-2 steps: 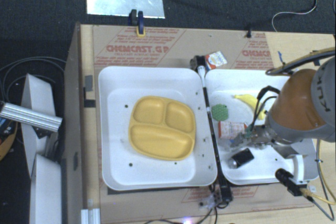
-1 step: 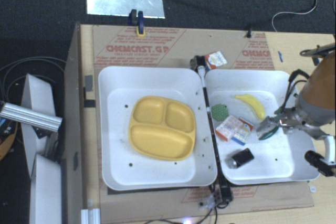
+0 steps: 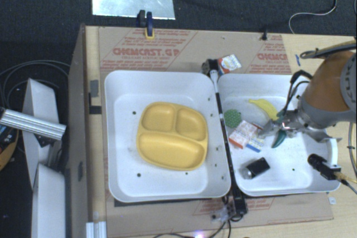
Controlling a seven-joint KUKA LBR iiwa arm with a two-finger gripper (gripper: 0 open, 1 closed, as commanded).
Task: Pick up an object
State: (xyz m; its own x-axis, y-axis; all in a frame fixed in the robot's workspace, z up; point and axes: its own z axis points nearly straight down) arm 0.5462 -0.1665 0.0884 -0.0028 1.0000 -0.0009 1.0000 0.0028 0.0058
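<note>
Right bin (image 3: 312, 178): banana (image 3: 263, 106), long axis slanting from upper left to lower right, near the far wall; green ball (image 3: 232, 117) by the divider; printed packet (image 3: 244, 134), red and white with a blue edge, writing too small to read; small black box (image 3: 256, 167), tilted, toward the near wall.

Claw (image 3: 279, 130): lowered just right of the packet, a green piece at its tip; whether it is open or closed cannot be told.

Left bin (image 3: 120, 136): yellow divided tray (image 3: 172, 135), three compartments.

Counter (image 3: 189, 47): cardboard sheet printed "CHEMCAST GP" in red.
</note>
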